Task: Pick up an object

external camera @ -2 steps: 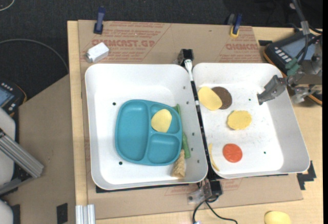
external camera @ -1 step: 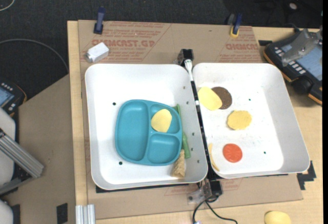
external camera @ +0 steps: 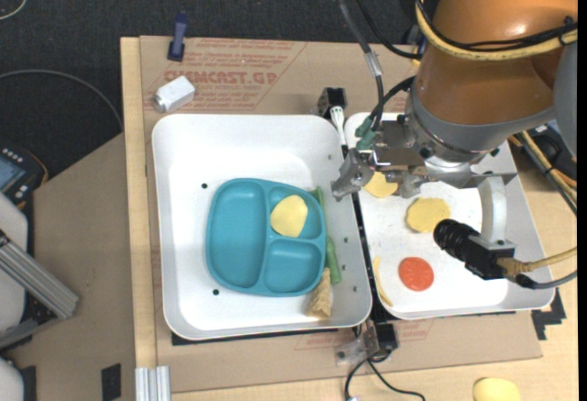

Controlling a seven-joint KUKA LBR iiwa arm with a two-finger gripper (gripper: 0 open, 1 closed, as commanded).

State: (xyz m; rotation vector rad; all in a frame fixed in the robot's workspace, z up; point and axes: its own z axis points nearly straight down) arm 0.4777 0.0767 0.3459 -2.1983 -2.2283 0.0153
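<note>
My gripper (external camera: 352, 175) hangs low over the divide between the two bins, at the right bin's upper left corner. Just right of it lies a yellow piece (external camera: 381, 185), partly hidden by the wrist. A second pale yellow disc (external camera: 427, 214) and a red-orange disc (external camera: 416, 273) lie in the right bin (external camera: 459, 303). In the left bin (external camera: 183, 206) a teal divided plate (external camera: 243, 239) carries a yellow lump (external camera: 289, 216). A green stick (external camera: 330, 254) and a tan scrap (external camera: 321, 300) lie along the plate's right edge. Nothing shows in the gripper.
The large orange-banded arm covers the upper part of the right bin. On the cardboard behind the left bin lie a small white block (external camera: 174, 94) and a blue clip (external camera: 178, 37). A yellow item (external camera: 495, 388) sits off the bench at bottom right.
</note>
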